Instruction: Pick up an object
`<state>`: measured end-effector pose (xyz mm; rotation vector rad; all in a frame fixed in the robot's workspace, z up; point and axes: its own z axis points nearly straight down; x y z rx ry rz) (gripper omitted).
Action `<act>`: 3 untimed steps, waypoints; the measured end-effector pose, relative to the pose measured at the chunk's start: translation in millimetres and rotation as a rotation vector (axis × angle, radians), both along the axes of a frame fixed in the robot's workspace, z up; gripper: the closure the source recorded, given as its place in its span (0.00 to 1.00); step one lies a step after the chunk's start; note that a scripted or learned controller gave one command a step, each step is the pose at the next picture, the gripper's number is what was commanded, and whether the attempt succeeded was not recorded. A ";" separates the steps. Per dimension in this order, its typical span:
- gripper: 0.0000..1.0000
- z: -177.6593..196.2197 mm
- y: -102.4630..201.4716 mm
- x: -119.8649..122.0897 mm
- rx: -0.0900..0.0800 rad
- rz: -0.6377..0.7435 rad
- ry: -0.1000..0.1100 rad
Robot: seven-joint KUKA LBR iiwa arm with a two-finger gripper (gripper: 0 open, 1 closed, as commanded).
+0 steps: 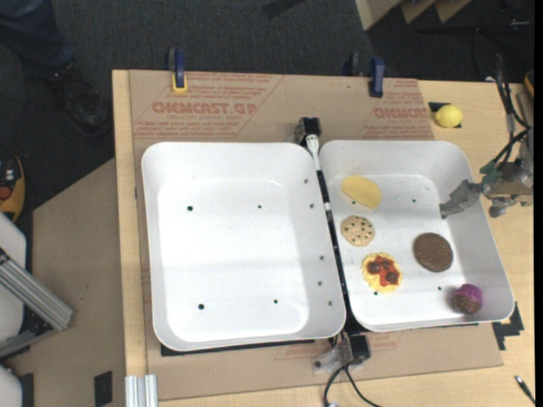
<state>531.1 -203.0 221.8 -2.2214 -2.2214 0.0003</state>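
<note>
Pincer (454, 202) hangs over the right rim of the right bin (407, 316); whether it is wide or narrow I cannot tell. Nothing sits in it. Nearest candidate, the brown disc (433, 252), lies just below-left, toward the bin's front-right corner; the cookie (358, 230) lies by the left wall.

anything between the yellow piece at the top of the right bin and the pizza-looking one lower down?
Yes: the chocolate-chip cookie lies between the yellow piece and the pizza-like piece, roughly in line and apart from both, as the camera view shows.
</note>
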 end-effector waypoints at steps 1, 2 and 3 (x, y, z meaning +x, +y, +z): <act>0.00 -72.5 91.9 38.2 0.006 0.010 0.006; 0.00 -34.7 148.8 109.1 0.000 0.007 -0.009; 0.00 -142.5 68.6 132.4 -0.003 -0.005 0.001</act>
